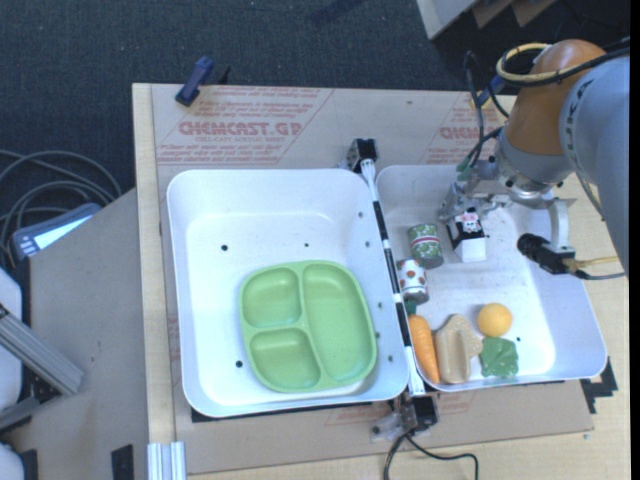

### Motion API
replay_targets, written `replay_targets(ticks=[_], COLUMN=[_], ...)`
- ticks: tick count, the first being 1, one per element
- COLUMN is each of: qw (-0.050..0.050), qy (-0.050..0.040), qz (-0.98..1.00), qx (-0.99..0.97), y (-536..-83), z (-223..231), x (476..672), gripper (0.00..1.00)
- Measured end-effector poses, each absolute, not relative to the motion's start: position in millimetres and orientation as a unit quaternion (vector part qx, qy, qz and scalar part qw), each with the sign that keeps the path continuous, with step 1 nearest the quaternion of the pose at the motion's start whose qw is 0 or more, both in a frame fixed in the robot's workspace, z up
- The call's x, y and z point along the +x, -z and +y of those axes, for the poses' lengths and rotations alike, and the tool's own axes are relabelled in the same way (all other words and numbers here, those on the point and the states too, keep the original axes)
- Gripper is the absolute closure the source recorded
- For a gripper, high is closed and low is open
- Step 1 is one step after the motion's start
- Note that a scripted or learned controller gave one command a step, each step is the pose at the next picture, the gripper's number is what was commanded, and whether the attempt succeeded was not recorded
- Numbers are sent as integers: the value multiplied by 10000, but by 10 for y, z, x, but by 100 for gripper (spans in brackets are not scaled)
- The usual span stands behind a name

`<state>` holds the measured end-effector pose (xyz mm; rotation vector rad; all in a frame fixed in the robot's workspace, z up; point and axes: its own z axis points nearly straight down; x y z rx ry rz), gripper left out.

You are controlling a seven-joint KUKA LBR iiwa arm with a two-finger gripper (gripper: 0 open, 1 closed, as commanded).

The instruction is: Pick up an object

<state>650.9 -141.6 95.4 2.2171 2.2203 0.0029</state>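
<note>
My gripper [468, 234] hangs low over the back of the right bin [560, 308], below the grey arm with its orange band [545, 98]. A green can [425, 245] lies just to the gripper's left. A smaller red-and-white can [412, 280] rests against the bin's left wall. Along the front of that bin sit a carrot [423, 348], a beige piece like bread [456, 348], an orange ball [494, 319] and a green leafy piece [499, 358]. A small white shape right under the gripper is too unclear to identify.
The left bin [200, 238] holds a green divided plate [305, 324]. A black clamp [362, 152] sits at the back where the two bins meet. A blue object [193, 81] lies on the board's far left corner. Cables trail beside the arm on the right.
</note>
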Motion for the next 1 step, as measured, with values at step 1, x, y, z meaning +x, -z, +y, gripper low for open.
replay_targets(ticks=[1], qw=[8], qy=[-15], qz=[7079], qx=[7063], y=[-1862], z=[-604], x=[6481], gripper=[100])
